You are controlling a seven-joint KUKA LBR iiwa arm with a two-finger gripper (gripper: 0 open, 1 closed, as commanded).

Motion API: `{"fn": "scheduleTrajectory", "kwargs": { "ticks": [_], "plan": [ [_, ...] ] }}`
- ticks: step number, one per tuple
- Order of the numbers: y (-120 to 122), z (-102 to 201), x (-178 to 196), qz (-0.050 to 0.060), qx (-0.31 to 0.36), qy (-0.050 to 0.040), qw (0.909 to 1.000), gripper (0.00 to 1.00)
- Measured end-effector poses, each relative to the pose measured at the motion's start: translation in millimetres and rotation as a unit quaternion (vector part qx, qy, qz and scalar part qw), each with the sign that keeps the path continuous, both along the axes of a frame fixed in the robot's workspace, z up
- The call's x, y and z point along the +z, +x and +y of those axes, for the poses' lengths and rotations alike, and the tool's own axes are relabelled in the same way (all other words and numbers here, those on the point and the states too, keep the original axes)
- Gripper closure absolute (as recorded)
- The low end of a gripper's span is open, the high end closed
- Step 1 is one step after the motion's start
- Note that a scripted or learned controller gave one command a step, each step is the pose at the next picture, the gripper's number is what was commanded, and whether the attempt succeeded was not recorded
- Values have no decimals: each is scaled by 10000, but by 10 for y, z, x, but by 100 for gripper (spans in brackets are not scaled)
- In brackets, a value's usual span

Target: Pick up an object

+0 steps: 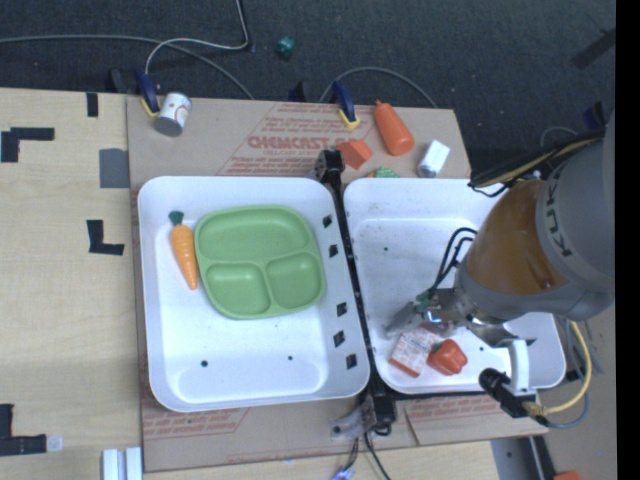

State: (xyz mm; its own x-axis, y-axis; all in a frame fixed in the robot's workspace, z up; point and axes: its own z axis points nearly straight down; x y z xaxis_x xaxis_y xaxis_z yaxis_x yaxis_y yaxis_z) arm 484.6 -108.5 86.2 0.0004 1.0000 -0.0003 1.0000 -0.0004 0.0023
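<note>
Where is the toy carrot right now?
The carrot lies in the left bin, near its left wall, right beside the left edge of the green plate.

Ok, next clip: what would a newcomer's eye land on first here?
Probably the arm, grey with an orange band, bulking over the right bin, its gripper low near a small packet and a red toy at the bin's near edge. Then the green tray in the left bin, with a toy carrot lying beside it.
</note>
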Motion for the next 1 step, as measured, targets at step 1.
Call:
{"fn": "scheduleTrajectory", "kwargs": {
  "ticks": [1],
  "plan": [
    [11,-6,103,-15,-3,-8,10000,100]
  ]
}}
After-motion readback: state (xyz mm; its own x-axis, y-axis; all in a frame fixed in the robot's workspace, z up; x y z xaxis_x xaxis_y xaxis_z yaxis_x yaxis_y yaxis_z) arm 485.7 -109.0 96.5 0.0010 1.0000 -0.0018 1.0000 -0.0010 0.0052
